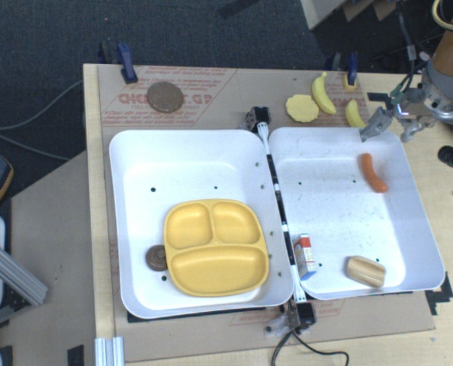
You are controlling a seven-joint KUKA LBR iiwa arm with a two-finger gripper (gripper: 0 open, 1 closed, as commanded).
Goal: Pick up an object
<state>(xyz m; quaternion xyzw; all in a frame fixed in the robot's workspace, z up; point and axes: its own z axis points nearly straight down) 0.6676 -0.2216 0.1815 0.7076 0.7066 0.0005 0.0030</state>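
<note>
Lying untouched in the right bin, the orange sausage looks the likeliest pick, so the grasp remains undone. The gripper hovers just beyond that bin's far rim, fingers spread and holding nothing. A bread roll and small carton sit near the bin's front edge.

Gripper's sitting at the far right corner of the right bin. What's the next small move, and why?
Probably shift the gripper toward the small orange sausage and lower over it. It hovers above the shallow white right bin's far rim with open fingers holding nothing, and the sausage lies nearest, clear of other items.
</note>
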